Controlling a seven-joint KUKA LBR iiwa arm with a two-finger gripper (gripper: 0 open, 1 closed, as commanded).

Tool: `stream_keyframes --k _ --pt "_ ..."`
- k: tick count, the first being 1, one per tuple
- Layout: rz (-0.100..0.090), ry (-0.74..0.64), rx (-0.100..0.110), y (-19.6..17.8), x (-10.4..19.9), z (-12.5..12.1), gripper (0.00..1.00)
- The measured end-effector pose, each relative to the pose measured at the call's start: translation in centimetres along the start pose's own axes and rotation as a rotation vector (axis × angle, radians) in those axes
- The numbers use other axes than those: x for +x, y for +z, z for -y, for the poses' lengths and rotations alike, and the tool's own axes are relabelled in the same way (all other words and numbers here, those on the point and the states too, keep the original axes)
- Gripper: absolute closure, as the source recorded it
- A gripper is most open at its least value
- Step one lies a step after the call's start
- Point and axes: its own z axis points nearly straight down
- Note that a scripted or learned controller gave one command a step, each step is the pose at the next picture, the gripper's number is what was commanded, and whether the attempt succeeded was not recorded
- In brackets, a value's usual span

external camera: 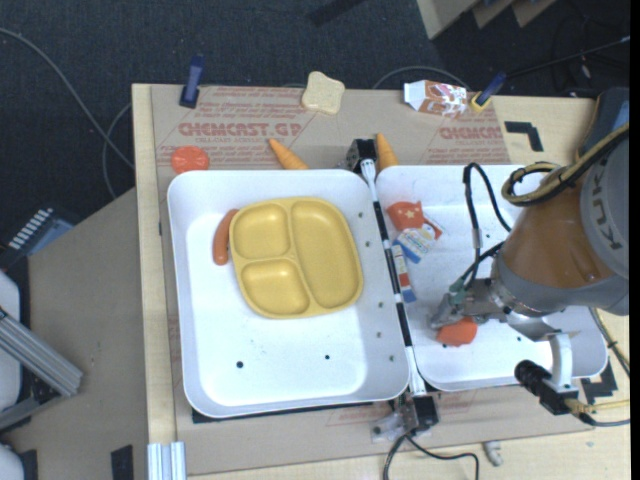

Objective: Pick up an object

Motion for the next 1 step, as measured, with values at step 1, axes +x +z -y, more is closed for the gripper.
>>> stream_keyframes --k 1 --pt "0.001 -0.003 -0.004 -9.13 4.46 -7.02 1.0"
